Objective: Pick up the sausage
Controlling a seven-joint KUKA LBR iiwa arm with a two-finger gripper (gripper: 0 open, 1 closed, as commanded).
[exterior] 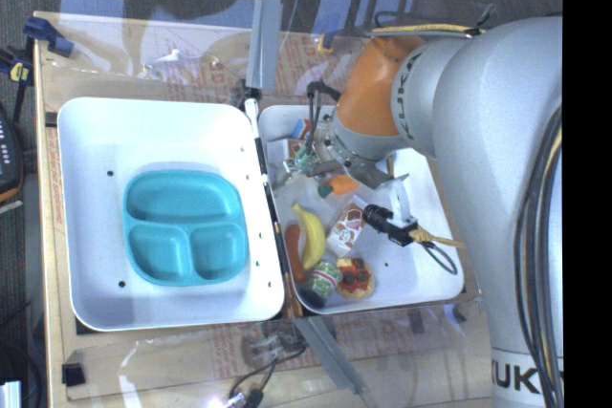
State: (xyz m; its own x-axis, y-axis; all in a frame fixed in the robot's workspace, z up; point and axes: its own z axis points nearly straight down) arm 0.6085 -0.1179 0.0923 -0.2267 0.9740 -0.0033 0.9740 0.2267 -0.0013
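Note:
The sausage is a thin reddish-brown stick lying along the left wall of the right bin, close beside a yellow banana. My gripper hangs low over the far half of the same bin, beyond the banana's far tip and well apart from the sausage. Nothing that I can make out sits in the gripper.
A blue three-compartment tray rests in the left bin. Near the sausage lie a small white carton, a green-and-red round item and a flat multicoloured food piece. An orange item lies by the gripper.

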